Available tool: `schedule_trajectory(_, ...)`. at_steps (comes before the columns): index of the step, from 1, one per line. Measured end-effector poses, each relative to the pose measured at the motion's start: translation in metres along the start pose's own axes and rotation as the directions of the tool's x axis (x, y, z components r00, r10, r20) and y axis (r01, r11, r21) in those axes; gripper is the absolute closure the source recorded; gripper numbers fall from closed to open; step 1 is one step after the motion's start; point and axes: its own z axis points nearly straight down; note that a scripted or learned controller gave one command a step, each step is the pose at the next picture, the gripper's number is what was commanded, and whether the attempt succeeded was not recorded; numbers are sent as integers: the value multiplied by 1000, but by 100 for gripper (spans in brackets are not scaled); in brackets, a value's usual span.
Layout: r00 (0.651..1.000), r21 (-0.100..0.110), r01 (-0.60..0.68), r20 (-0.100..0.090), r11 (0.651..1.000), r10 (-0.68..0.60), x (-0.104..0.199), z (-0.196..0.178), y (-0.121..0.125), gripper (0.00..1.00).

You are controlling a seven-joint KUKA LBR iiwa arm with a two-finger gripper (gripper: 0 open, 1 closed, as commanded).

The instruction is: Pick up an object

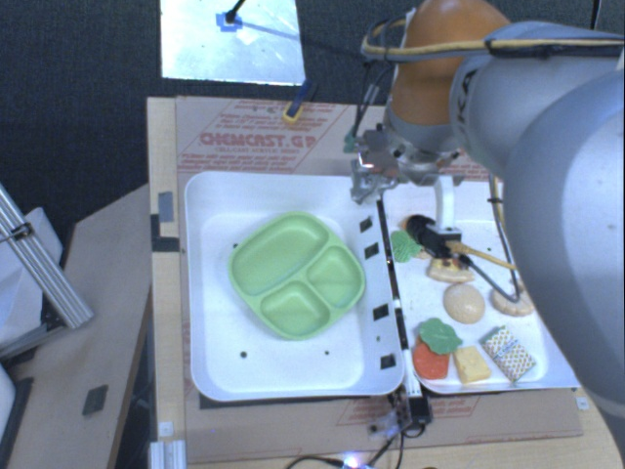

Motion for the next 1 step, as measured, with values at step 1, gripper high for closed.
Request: schedule_trajectory(1,1000,3,-2,2,1000,2,16,-1,-7,100)
